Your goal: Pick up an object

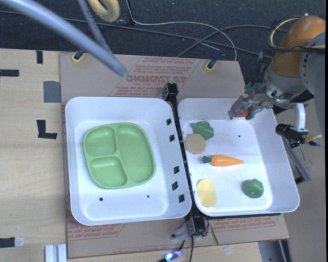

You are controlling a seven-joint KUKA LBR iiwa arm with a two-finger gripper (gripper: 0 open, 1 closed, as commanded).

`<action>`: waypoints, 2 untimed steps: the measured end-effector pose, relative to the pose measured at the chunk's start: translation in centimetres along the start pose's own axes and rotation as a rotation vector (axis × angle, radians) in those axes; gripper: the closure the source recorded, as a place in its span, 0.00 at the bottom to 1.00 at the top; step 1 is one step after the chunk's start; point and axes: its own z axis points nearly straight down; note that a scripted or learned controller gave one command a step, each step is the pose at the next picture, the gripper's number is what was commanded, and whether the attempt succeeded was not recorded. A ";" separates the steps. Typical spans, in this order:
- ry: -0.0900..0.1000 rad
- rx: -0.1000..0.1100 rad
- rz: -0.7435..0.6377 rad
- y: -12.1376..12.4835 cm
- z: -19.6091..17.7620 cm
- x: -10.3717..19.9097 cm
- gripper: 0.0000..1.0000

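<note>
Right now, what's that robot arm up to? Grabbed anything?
Gripper over right bin's top edge; grip unclear. Carrot, green pepper lying loose. Nothing blocking.

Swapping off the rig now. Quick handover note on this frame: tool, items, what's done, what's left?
Tool: at the right bin's far right corner, above the rim; grip state unreadable.
Right bin: carrot, green leafy piece, tan disc, yellow piece, green round piece.
Left bin: green divided plate.
Done: no pick visible.
Left: pick up one object.
</note>
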 end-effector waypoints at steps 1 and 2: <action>0.000 0.002 0.000 0.5 -4.5 -0.5 1.00; 0.000 0.001 0.000 0.6 -9.4 -0.5 1.00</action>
